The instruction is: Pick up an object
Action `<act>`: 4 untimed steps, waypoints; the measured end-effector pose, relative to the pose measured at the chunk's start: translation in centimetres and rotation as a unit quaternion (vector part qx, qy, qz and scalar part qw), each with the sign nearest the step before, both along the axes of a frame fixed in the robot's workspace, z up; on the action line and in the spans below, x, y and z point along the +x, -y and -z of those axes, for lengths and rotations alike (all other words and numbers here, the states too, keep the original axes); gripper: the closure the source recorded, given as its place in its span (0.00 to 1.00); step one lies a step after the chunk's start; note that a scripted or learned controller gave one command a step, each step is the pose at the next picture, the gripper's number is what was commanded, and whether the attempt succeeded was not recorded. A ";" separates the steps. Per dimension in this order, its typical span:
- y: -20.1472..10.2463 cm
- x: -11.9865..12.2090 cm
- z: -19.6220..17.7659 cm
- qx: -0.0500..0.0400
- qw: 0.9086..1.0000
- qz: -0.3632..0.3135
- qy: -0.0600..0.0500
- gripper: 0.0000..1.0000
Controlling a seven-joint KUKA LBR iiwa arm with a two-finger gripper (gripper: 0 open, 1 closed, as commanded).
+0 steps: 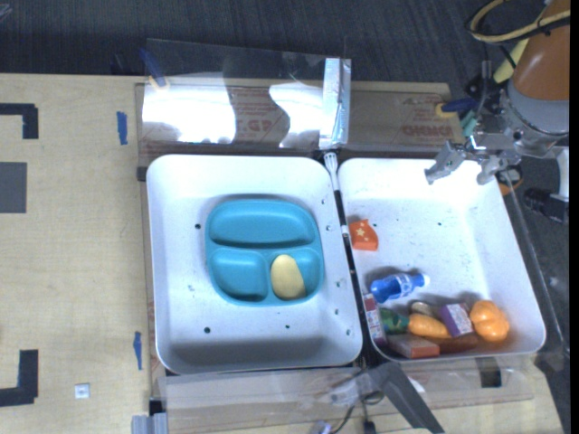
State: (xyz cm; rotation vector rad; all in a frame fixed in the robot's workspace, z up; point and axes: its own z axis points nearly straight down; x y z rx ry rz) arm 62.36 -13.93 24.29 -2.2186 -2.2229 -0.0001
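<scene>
Below my hand [465,163], toward the near end of the right bin [398,183], lay the objects I might pick: a blue bottle [396,286], an orange fruit [489,321], a carrot-like piece [425,325], crowded together. My hand hovered at the bin's far edge, fingers spread, holding nothing. I judged the approach just starting; next I needed to descend over one piece. Farther off, a yellow egg-shaped lump [288,276] sat in a smooth blue tray [244,224].

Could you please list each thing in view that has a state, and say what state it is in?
gripper: jaws open, holding nothing, over the right bin's far corner
blue tray: upright in the left bin, one compartment holding the yellow piece
yellow piece: lying in the tray's near right compartment
blue bottle: lying on its side in the right bin
</scene>
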 end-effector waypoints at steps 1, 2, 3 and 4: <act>-3.9 -0.7 1.1 0.000 0.996 -0.094 0.000 0.00; -2.6 -3.2 -0.9 0.000 0.995 -0.099 0.001 0.00; -8.9 -4.9 5.9 0.000 0.983 -0.186 -0.001 0.00; -2.9 -8.1 15.1 -0.001 0.984 -0.180 0.001 0.00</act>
